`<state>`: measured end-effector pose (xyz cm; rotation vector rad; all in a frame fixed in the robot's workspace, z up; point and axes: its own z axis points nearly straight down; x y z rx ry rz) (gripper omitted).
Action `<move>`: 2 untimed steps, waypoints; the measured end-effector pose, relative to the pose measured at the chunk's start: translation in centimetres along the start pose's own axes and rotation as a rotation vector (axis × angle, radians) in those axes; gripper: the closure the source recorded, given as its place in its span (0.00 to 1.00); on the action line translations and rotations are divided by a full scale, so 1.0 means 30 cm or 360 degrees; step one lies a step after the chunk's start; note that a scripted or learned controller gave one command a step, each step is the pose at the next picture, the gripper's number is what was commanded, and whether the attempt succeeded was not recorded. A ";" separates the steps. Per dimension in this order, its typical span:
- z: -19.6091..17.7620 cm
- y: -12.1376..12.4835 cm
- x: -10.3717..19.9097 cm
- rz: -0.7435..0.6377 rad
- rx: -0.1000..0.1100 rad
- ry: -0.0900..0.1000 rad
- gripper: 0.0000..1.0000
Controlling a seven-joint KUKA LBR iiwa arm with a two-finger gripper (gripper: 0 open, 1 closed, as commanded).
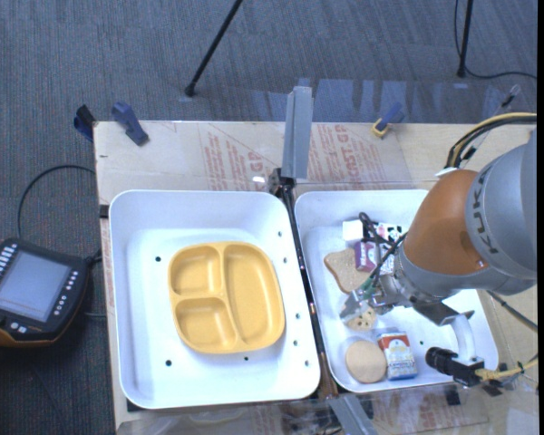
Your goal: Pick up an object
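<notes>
Left of bench: a handheld control screen point(29, 290) is seen lying on the carpet, well apart from the bins.
Left bin: in the left bin point(136, 216) a yellow divided plate point(225, 295) is laid flat, three compartments, nothing in them.
Right bin: in the right bin point(322, 208) small food-like items are gathered (a slice of bread point(342, 268), a round cookie point(365, 361), a small red-and-white carton point(397, 353), a white block point(352, 230) and a purple packet point(366, 255)).
Arm: the arm point(476, 229) is reached in from the right, its orange band above the cluster.
Gripper: the gripper point(364, 304) is lowered among the items, just beside the bread slice and above the cookie.
Fingers: how far they are parted cannot be told; nothing is seen held between them.
Progress: judged as early or mid-attempt; no item is lifted, all are seen resting in the bin.
Left to do: an item must be closed on and raised clear.
</notes>
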<state>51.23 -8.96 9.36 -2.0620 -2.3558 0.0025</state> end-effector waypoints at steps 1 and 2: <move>-0.323 0.296 0.131 0.0096 -0.0022 -0.0010 1.00; -0.334 0.288 0.129 0.0093 0.0002 -0.0011 1.00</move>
